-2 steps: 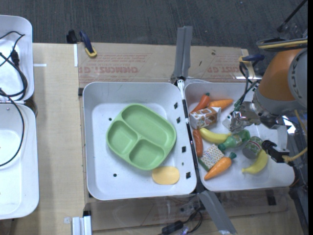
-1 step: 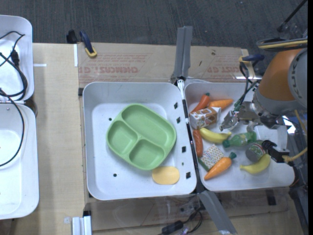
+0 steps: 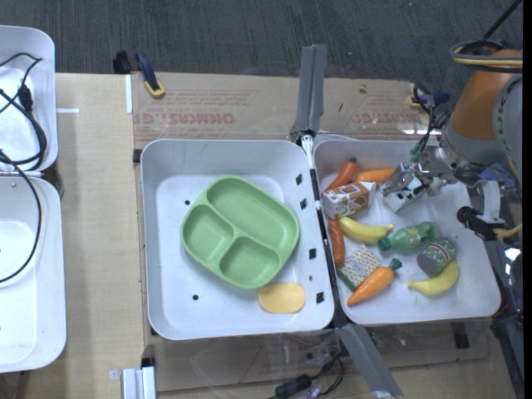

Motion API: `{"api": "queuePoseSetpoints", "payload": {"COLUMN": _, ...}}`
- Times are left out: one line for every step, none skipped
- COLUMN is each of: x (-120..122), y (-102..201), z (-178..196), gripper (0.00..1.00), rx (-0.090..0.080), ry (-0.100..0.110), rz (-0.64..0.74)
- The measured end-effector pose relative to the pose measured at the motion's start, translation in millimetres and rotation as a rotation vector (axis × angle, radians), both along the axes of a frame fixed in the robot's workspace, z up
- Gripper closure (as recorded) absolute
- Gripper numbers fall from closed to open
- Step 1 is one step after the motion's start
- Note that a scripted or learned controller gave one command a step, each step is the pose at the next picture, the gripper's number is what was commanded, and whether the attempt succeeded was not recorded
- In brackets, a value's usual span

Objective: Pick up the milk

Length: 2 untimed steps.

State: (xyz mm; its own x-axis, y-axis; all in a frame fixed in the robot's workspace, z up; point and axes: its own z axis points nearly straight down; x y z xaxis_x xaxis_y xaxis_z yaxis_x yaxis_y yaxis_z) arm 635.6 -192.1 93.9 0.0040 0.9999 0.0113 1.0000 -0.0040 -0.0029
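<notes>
**Milk carton crowded on every side as the gripper is hanging over the far corner**

Nearest the camera in the right-hand shallow white bin (image 3: 490, 302), an orange plastic carrot (image 3: 371, 283) and a yellow toy banana (image 3: 437, 280) are lying by the front wall, with a grey tin can (image 3: 435, 256) and a checkered sachet (image 3: 361, 263) just behind them. Further in, a green plastic bottle (image 3: 407, 237) is lying on its side, touching a second yellow banana (image 3: 364, 229).

The small brown-and-white milk carton (image 3: 347, 199) is sitting beyond that banana, near the bin's left wall, with a second orange carrot (image 3: 344, 174) touching or nearly touching its far side. That crowding is the risk: fingers closing here could be catching the banana or carrot too, or tipping the carton.

Further right, the two-finger gripper (image 3: 413, 183) is hovering over a black-and-white cow-patterned toy (image 3: 408, 194) (easily mistaken for the target). I cannot tell whether the fingers are wide or narrow, or whether they are touching that toy. A descent from here would be landing on the wrong item, well apart from the carton.

In the left-hand white bin (image 3: 158, 248), a green divided plate (image 3: 239, 232) and a yellow disc (image 3: 282, 298) are lying clear of all this.
</notes>
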Motion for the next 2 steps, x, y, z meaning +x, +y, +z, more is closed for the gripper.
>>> {"api": "queuePoseSetpoints", "payload": {"x": 1, "y": 0, "z": 10, "gripper": 1.0, "rx": -0.002, "ry": 0.0, "rz": 0.003}}
{"api": "queuePoseSetpoints", "payload": {"x": -5, "y": 14, "z": 1, "gripper": 1.0, "rx": -0.008, "ry": -0.004, "rz": -0.339}}
